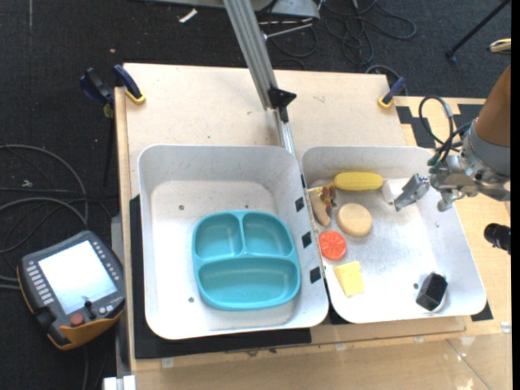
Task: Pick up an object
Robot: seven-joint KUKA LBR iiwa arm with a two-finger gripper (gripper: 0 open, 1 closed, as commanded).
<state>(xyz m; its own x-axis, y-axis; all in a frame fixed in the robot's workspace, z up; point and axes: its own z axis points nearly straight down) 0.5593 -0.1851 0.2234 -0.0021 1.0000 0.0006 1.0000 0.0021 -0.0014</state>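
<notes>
The right bin (455,242) holds a yellow corn cob (358,182) at the back and a round beige bun (355,219) below it. An orange-red slice (332,244), a yellow wedge (350,279) and a small brown-and-white piece (325,204) lie near its left wall. A black block (431,291) sits at the front right. My gripper (426,197) hovers over the bin's back right, right of the corn, open with nothing between its fingers. A small white item (396,188) lies just beside its left finger.
The left bin (162,177) contains a teal divided plate (244,258). A metal pole (256,43) slants over the bench behind the bins. Orange clamps (130,88) grip the bench's back corners. A handheld pendant (71,287) rests on the floor to the left.
</notes>
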